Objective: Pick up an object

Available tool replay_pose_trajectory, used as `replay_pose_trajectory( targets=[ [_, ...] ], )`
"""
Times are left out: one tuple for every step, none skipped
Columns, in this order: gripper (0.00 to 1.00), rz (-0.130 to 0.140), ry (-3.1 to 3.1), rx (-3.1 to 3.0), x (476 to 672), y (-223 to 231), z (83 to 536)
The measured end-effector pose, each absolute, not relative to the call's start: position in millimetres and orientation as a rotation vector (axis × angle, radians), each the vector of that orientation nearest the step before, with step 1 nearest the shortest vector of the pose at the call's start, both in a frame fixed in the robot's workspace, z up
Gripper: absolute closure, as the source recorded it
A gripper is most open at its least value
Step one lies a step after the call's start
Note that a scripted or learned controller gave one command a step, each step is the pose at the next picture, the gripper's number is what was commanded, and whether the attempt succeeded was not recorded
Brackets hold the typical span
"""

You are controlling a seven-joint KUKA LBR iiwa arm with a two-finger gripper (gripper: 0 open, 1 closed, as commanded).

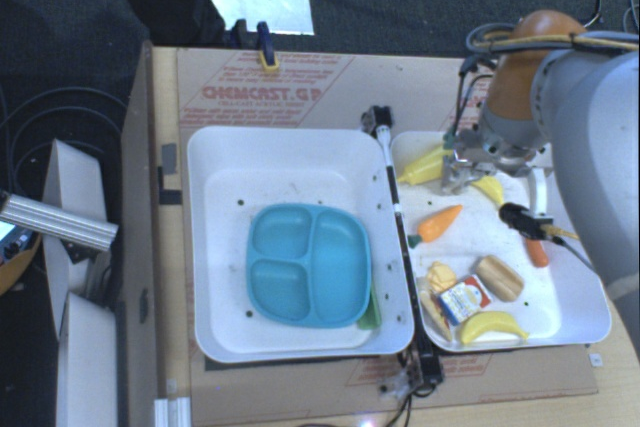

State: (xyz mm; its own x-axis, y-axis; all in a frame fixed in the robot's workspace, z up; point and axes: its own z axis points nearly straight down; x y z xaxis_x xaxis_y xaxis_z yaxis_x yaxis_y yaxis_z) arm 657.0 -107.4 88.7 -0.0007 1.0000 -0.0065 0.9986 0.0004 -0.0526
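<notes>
Brown printed cardboard [300,85] covers the bench, and both white bins sit on it side by side. From where I stand the grey arm [590,135] is the biggest thing, coming in over the right bin [580,305] with its orange band high above the wrist. The gripper [458,177] is down inside that bin, near its upper left corner; whether it is open or closed I cannot tell from here, as the wrist hides the tips.

Well away from the gripper, across the shared wall, the left bin [215,215] holds a blue divided plate [305,265] with a green piece [370,310] poking out from under its near right edge.

The loose toy foods all lie in the right bin. A yellow wedge [422,167] sits just beside the gripper, on the side toward the shared wall, perhaps touching it. A small yellow curved piece [489,189] lies just beside it on the opposite side. An orange carrot [440,223] lies near, toward the front of the bin. Farther toward the front are a brown bun [499,278], a banana [492,326] and a small printed packet [462,300].
</notes>
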Motion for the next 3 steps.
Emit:
replay_pose_trajectory(
  targets=[
    [0.00, 0.054, -2.205, -2.196, 659.1, -104, 89],
    [0.00, 0.029, -2.203, -2.205, 662.5, -139, 81],
    [0.00, 0.003, -2.228, -2.213, 668.3, -87, 123]
  ],
)
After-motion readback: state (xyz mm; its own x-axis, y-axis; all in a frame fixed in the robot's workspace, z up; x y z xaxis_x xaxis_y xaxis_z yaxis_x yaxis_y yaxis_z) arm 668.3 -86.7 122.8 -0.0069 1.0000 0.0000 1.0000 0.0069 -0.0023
